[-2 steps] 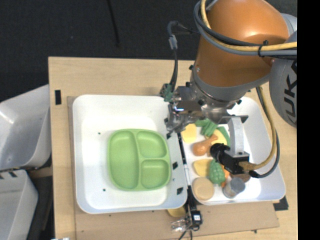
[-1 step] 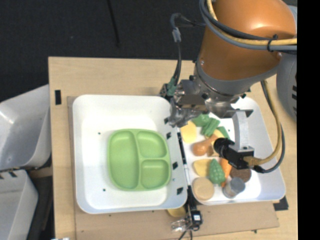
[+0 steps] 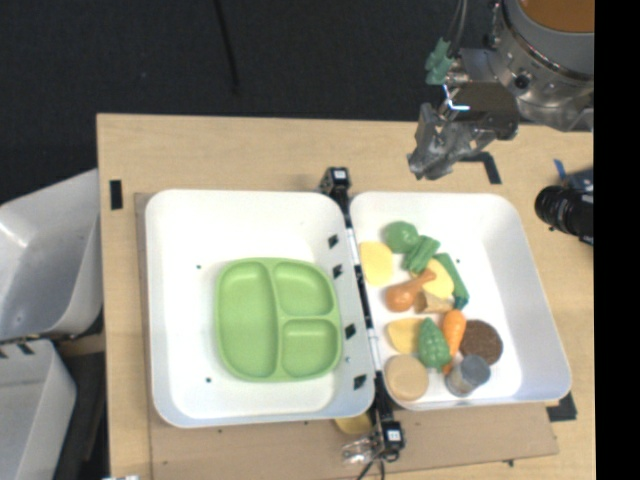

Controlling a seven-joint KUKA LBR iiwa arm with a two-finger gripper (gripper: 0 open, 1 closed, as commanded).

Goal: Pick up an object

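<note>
Two white bins: one green divided plate in left, about a dozen toy foods in right; my gripper above far rim, finger state unclear.

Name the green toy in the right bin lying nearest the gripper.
The rounded green piece at the pile's far end, closest to the gripper; the other green pieces lie farther down the right bin.

The pale wooden bench carries two shallow white plastic bins side by side (their inner edges meet along a line of black clips): the left bin and the right bin. Small black brackets sit at the bins' outer corners.
</note>
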